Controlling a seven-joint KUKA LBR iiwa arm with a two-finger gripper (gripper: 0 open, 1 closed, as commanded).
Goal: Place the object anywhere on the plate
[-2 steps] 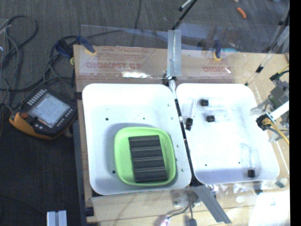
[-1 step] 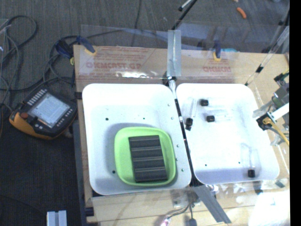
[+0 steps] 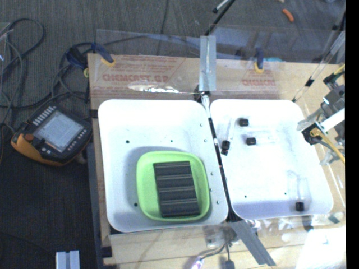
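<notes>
You are looking at the dark ribbed block (image 3: 176, 188) lying flat on the green plate (image 3: 145, 175), well inside its rim. Its long axis is running up and down the frame, with one short end pointing toward the top of the picture and the other toward the bottom edge. It is leaning only very slightly off vertical. Its ribs are crossing it from left to right, splitting the top face into about four bands.

The plate is sitting in the lower part of the left bin (image 3: 120, 128), nearer that bin's lower right corner. In the right bin (image 3: 314, 178) you are seeing small black pieces lying well apart: two near the upper left (image 3: 242, 122) (image 3: 251, 141), one by the dividing wall (image 3: 225, 146) and one at the lower right (image 3: 299, 206).

At the right edge of the frame some pale hardware with a yellow cable (image 3: 322, 129) is hanging over the right bin's rim — it is too unclear to name. A handheld pendant (image 3: 53, 133) is lying on the carpet at the left.
</notes>
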